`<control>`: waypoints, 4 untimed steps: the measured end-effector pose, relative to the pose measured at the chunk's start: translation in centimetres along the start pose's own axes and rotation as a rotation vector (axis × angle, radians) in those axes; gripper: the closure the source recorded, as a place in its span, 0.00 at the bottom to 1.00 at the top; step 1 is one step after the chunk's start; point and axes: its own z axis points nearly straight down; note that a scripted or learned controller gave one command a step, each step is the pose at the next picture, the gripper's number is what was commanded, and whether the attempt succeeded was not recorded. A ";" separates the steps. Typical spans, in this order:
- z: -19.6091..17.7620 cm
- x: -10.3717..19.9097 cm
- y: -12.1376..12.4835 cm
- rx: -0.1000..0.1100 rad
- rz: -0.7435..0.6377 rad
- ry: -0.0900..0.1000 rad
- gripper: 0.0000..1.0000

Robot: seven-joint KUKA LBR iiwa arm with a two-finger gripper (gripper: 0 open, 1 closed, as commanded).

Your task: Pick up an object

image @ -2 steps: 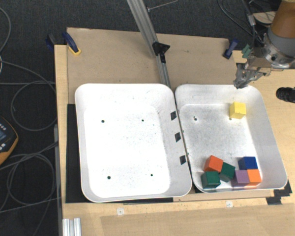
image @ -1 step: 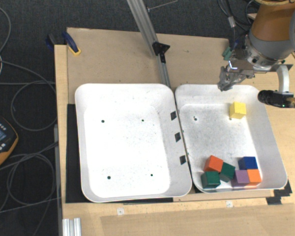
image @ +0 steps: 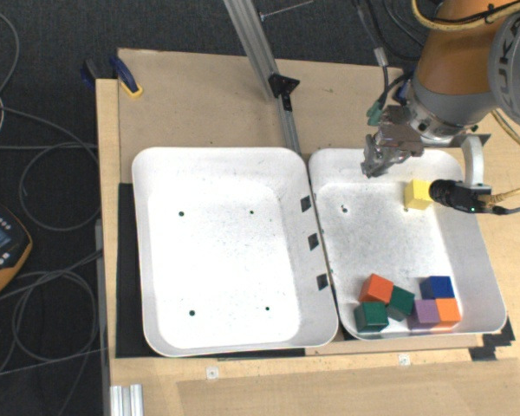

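Observation:
My gripper [image: 375,166] hangs over the far edge of the right bin [image: 390,232], near its back left corner. A yellow block [image: 417,194] lies just to the gripper's right in the same bin, apart from it. At the bin's near right corner sits a cluster of blocks: an orange one [image: 379,289], two dark green ones [image: 401,302] [image: 372,317], a blue one [image: 437,287], a purple one [image: 426,312] and a second orange one [image: 448,310]. I see nothing held under the gripper.
The left bin [image: 147,232] stands beside the right one, with black clips [image: 312,241] along the shared rim. A metal pole [image: 260,50] slants up behind the bins. A black fitting [image: 455,195] on the arm hangs next to the yellow block.

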 end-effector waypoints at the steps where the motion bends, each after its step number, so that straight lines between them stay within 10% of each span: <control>1: 1.4 4.8 -1.6 0.001 -0.001 0.000 1.00; 3: 1.7 14.2 -5.2 0.000 -0.001 0.000 1.00; 4: 1.7 13.8 -5.2 0.000 0.005 -0.001 0.00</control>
